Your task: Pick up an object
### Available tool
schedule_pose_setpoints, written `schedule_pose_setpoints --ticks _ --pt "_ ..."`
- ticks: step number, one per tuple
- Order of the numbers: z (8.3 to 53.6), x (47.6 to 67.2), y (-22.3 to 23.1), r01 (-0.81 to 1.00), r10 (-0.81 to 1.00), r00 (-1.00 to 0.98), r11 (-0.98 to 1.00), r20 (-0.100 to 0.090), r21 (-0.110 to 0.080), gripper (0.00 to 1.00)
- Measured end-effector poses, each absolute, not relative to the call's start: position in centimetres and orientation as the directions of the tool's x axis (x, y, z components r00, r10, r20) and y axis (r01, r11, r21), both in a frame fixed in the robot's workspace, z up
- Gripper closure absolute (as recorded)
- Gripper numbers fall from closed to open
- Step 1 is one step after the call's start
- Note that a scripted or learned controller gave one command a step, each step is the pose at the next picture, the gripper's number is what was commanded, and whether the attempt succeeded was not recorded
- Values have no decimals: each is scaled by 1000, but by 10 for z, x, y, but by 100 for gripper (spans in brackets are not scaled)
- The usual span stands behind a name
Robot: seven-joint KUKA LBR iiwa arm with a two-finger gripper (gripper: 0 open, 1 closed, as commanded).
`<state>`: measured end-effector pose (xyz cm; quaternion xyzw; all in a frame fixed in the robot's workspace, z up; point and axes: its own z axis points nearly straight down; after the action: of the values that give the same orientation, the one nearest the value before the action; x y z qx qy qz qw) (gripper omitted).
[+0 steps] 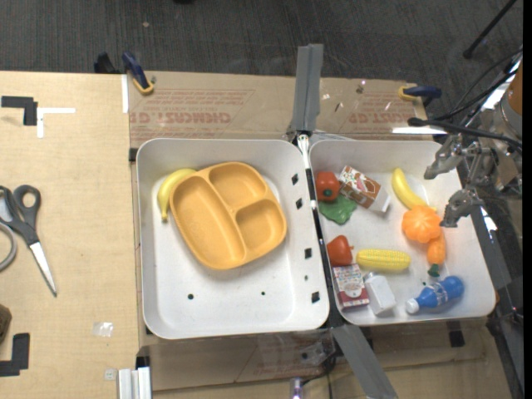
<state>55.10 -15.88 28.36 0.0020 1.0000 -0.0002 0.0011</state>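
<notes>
The blue bottle is lying nearest; I'm hovering the gripper, whose grip state I cannot tell, beside the orange, risking it rolling away.

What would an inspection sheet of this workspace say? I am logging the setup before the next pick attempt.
Surface: wooden bench bearing two shallow white bins.
Job's things: right bin holds small yellow banana, orange fruit, yellow corn cob, blue bottle, red-and-white cartons.
Clutter: left bin holds orange divided plate with another banana beside it; grey scissors on bench.
Tool: metal tool above right bin's right edge.
Cables: black cables near arm.
Surroundings: dark carpet.
</notes>
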Motion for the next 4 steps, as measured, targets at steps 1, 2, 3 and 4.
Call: schedule_pose_setpoints --ticks 1,2,3,4 --pt "99 550 -184 -75 -75 -997 997 -2 -1 0" --pt "92 521 -191 56 56 -998 998 -1 0 0" --pt "101 523 -189 52 52 -999 999 -5 -1 100" --pt "101 523 -189 52 52 -999 999 -5 -1 0"
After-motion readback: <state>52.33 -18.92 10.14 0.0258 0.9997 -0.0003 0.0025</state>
